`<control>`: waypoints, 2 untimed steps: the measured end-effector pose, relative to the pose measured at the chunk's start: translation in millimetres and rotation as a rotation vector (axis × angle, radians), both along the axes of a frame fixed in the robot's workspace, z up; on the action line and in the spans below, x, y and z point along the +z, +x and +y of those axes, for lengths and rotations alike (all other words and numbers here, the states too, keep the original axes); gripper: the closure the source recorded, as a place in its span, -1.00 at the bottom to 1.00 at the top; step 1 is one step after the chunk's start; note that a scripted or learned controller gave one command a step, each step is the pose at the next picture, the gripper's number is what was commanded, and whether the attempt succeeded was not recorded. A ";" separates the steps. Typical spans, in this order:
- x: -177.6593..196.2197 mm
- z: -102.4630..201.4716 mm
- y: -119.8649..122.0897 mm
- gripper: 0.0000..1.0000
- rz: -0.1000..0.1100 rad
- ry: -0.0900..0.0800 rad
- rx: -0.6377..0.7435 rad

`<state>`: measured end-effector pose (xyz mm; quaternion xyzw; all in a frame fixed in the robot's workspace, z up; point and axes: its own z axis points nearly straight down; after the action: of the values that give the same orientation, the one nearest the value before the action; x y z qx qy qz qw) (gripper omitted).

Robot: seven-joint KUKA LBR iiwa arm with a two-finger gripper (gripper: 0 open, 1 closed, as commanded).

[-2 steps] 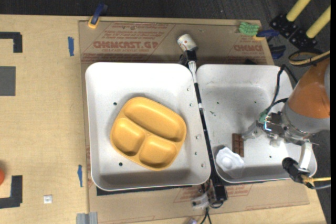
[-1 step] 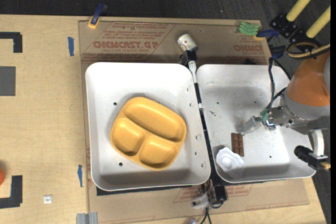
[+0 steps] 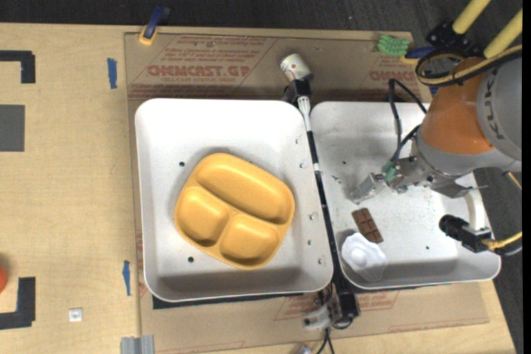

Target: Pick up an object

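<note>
Over the right bin [image 3: 465,265] the grey arm [image 3: 485,124] reached in from the right, its orange band just above the wrist, and the hand [image 3: 375,182] hung low near the bin's middle, tilted down toward the floor of the bin. Whether the hand was released or clenched could not be told; nothing showed clearly between its tips. That low, slanted pose suggested it was placed to go for something on the bin floor, probably the nearest piece.

That bin held two small things toward its front left corner: a brown bar [image 3: 367,224], lying flat just below the hand and apart from it, and a white crumpled object [image 3: 362,253] beside the front wall, close to the bar. Either could serve as the thing to pick up; both rested on the bin floor, not lifted.

The left bin [image 3: 158,178] held one big yellow divided tray [image 3: 234,209], lying at a slant across its middle, well apart from the hand. Both bins sat side by side on the worktop [image 3: 66,178].
</note>
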<state>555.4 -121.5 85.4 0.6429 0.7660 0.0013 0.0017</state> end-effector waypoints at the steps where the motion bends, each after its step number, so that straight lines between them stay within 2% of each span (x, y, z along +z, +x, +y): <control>1: -0.4 24.0 -68.6 -1.00 0.003 0.001 -0.175; 2: 9.6 24.7 -67.5 1.00 0.002 0.003 -0.176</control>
<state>487.9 -96.7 95.0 0.7077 0.7065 0.0016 0.0002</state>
